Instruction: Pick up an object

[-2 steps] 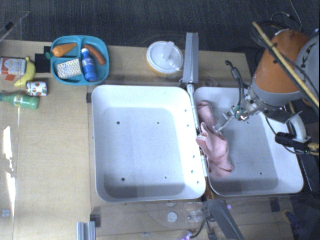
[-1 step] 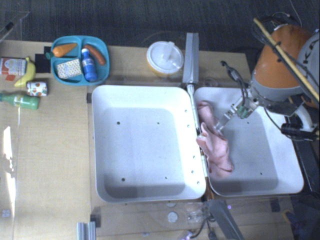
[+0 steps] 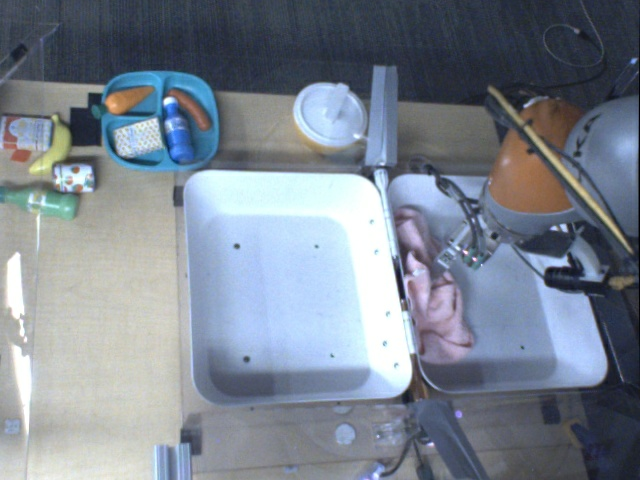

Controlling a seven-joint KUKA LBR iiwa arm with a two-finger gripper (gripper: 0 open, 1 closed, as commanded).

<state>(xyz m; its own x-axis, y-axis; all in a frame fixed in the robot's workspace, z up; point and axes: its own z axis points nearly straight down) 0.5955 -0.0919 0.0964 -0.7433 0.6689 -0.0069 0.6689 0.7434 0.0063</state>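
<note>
- Lying at the far left edge of the frame: a small carton [image 3: 25, 133], a yellow banana [image 3: 52, 146], a small printed can [image 3: 74, 177] on its side, and a green bottle [image 3: 40, 202] lying flat just below the can.
- Sitting in the upper left: a blue divided tray [image 3: 205, 103], carrying an orange carrot-like piece [image 3: 131, 99], a sausage-like piece [image 3: 192, 111], a blue bottle [image 3: 177, 132] and a pale patterned item in the lower left section.
- Standing at upper centre, just above the bins: a white lidded cup with a yellow base [image 3: 331, 116].
- Filling the middle of the frame: the left white bin [image 3: 285, 288], showing only its bare floor with small dark holes.
- Lying in the right white bin [image 3: 530, 318], pressed along its left wall: a crumpled pink cloth [image 3: 432, 298], running from the upper part of the bin down towards its lower left.
- Hanging over the right bin, just right of the cloth's upper half: the gripper [image 3: 462, 257], pointing down and to the left; too small and blurred for telling whether narrow or wide, and not visibly clasping the cloth.
- Reaching in from the upper right: the grey arm with its orange band [image 3: 535, 163].
</note>
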